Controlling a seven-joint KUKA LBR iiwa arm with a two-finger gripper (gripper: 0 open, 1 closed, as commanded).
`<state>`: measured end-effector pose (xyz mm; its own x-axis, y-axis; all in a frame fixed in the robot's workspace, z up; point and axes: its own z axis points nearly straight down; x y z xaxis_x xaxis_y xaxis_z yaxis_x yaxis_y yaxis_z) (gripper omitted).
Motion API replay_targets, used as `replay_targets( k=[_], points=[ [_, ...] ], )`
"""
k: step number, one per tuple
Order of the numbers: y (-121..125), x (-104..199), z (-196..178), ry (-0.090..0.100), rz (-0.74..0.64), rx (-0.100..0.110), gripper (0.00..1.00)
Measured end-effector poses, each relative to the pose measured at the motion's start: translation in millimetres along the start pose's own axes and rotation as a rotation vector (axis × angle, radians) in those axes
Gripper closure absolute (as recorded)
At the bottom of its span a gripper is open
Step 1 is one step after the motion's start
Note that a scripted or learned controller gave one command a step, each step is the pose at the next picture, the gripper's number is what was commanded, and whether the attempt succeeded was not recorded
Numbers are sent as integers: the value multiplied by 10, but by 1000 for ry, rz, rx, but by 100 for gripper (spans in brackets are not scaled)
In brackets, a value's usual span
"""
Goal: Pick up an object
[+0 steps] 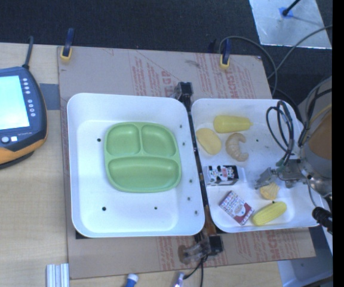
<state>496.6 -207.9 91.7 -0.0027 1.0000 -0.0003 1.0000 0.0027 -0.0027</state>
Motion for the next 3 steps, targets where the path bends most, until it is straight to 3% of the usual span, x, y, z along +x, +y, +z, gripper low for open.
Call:
replay_targets(
  k=[1,2,3],
  points=[
    [7,-7,-104,-2,-5,0,100],
    [201,483,-51,-1,-6,-1,100],
    [360,1393,-1009,2,-2,-2,100]
  ],
)
